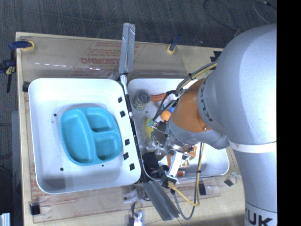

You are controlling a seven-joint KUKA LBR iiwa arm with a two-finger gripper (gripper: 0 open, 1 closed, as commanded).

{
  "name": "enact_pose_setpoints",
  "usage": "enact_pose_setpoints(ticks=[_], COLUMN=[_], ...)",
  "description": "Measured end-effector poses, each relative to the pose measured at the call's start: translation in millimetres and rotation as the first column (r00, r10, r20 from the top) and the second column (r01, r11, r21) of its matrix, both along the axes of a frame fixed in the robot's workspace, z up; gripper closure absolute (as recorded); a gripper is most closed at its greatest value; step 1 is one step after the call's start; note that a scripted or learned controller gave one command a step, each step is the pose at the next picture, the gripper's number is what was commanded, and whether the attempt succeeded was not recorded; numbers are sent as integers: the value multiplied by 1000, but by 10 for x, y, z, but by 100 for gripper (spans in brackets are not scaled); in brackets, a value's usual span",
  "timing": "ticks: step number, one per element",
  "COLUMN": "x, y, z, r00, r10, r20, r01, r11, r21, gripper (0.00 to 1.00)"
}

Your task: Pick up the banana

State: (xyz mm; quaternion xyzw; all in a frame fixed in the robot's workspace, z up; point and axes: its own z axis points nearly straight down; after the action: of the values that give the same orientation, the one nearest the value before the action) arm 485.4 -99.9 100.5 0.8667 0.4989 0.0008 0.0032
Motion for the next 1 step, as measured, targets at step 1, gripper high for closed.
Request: enact_pose_setpoints(ticks=[1], x=[1133], y=[-92], z=[-127], r00=[999], r10=[-50], r20=[-15], r01=[50], r11=[999], r21=[7], gripper=[100])
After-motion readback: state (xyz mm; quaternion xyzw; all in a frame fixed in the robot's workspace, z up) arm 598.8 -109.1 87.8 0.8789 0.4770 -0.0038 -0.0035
